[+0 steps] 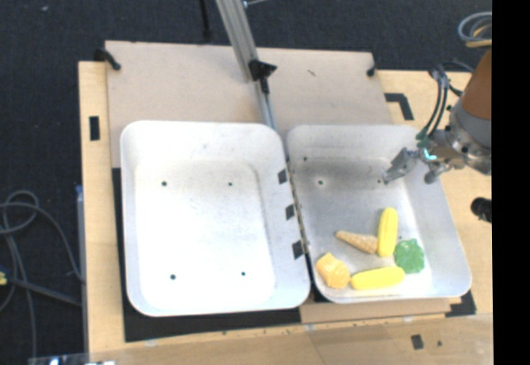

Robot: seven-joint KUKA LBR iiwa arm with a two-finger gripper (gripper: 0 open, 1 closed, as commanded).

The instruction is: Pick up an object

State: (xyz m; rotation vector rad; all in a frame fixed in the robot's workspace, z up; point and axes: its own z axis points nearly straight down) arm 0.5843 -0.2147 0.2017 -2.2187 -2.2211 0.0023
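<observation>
While the arm [474,111] reaches in from three o'clock, its gripper [416,166] hangs over the upper right part of the right bin [348,148], toward two o'clock of that bin's floor. Its fingers [399,166] stand apart, one dark prong pointing down-left over the white floor and another nearer the bin's right rim, with nothing between them. All the objects lie well apart from the gripper, gathered at the bin's five o'clock corner: an upright yellow corn cob [387,232], a tan cone [357,241] lying just at its nine o'clock, a green lump [409,256] at its five o'clock, a second yellow corn cob [377,278] lying flat along the bottom rim, and a yellow chunk [333,271] at that cob's nine o'clock. At nine o'clock of the right bin, the left bin [207,214] sits side by side with it on the bench [199,82]
</observation>
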